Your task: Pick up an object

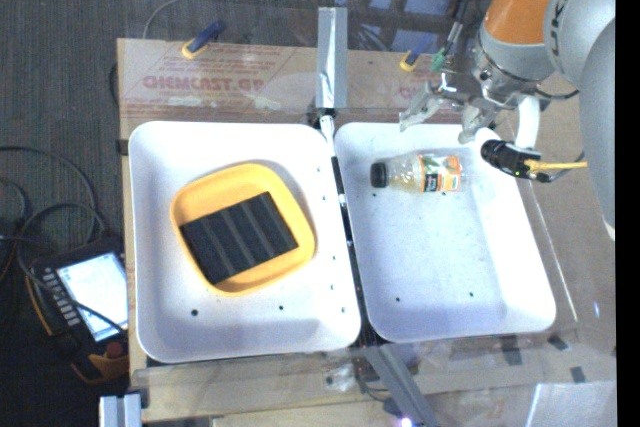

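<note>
Bottle is the likely pick here: a small plastic drink bottle lying on its side in the right bin, near the bin's far wall, its dark cap pointing toward the divider between the bins and its orange-and-dark label wrapped around the far half. By the look of it, it is light and fairly stiff, though thin plastic walls may give under a hard squeeze. The round, smooth body will probably roll or slip away if pinched off-centre. A grip across the middle of the body, jaws closing square to its long axis, seems the safest hold; the cap end looks too narrow and likely to swing.

From the overhead camera, the end effector hangs just beyond the bottle over the far rim of the right bin, its two fingers spread wide with nothing between them.

The left bin holds a yellow dish with a black ribbed pad resting in it. Both bins sit side by side on the counter.
</note>
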`<state>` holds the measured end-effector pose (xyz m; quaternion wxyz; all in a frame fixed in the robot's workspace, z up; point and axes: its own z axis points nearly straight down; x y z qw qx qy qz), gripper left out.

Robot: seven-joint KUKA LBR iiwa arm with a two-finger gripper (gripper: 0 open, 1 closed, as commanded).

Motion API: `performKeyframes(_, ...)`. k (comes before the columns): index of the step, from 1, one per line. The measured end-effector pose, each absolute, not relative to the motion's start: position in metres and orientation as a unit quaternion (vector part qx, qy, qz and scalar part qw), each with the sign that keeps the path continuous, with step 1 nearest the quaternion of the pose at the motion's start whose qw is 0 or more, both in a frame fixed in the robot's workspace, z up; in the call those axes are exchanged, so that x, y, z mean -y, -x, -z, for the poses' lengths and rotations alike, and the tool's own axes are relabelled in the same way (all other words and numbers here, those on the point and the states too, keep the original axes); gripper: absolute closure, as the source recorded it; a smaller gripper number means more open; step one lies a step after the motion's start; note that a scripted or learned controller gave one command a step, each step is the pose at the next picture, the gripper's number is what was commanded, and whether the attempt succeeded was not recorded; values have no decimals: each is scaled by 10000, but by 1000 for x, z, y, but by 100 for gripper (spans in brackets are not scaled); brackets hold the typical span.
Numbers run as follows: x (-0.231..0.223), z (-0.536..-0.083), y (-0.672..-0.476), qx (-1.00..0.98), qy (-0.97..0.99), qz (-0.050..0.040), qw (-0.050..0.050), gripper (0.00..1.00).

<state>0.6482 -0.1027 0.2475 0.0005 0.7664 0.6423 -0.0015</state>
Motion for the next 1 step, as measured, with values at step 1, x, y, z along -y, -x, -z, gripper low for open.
performKeyframes(1, 170, -101, -653, -6609, -7505, 22, 0, 0)
